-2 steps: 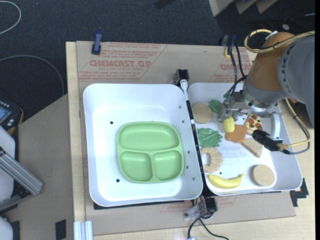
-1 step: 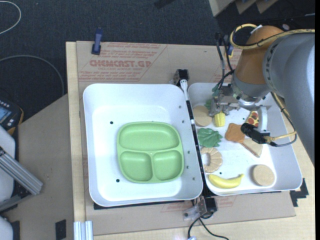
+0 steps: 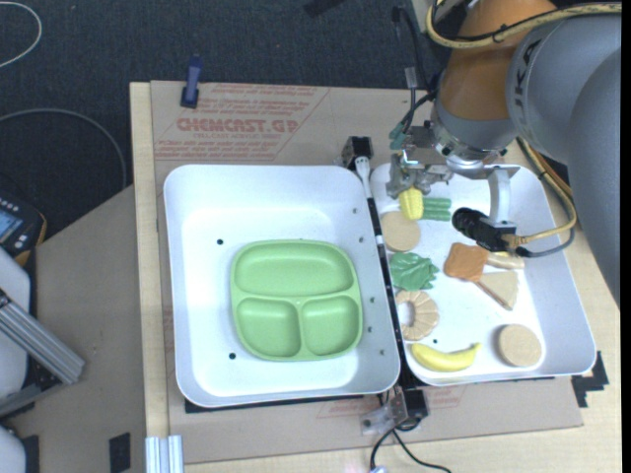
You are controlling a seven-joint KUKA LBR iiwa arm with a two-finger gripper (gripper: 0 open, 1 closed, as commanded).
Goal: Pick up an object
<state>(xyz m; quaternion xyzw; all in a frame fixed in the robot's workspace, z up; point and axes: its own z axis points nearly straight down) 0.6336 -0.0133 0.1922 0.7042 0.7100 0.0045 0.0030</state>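
My gripper [image 3: 412,187] hangs over the far left corner of the right bin [image 3: 552,294], just above a small yellow piece [image 3: 410,205] that lies beside a green piece [image 3: 435,208]. Nearer the camera along the bin's left side lie a tan round biscuit [image 3: 399,233], a green leafy piece [image 3: 411,270], a ridged tan ring [image 3: 418,313] and a yellow banana [image 3: 444,357]. An orange-brown slab [image 3: 467,262], a pale wedge [image 3: 500,288] and a round tan disc [image 3: 519,344] lie further right.
The left bin [image 3: 197,215] holds a green divided tray [image 3: 295,299] with three compartments. A divider wall with clips [image 3: 376,254] runs between the two bins. The arm's grey body [image 3: 577,77] looms over the right bin's far side.
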